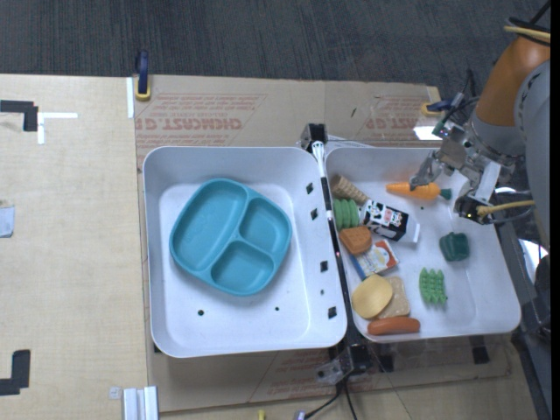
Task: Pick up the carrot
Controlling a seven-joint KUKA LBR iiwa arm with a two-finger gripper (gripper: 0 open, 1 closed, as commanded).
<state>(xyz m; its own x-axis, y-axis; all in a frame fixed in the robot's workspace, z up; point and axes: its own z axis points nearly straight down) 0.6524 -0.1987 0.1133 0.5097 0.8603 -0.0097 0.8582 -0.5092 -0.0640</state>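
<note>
The carrot (409, 189) is a small orange piece lying near the back of the right bin (490, 313), its thin end pointing left. My gripper (428, 178) comes in from the right and sits right over the carrot's thick right end, touching or nearly touching it. The gripper's body hides that end of the carrot. The grey arm with its orange band (516, 73) rises at the upper right.
The right bin also holds a black-and-white carton (386, 220), a green ridged piece (346, 213), a yellow round item (372, 296), a red sausage (394, 325), a green leafy piece (432, 285) and a dark green cup (454, 247). A blue divided plate (232, 234) lies in the left bin (175, 322).
</note>
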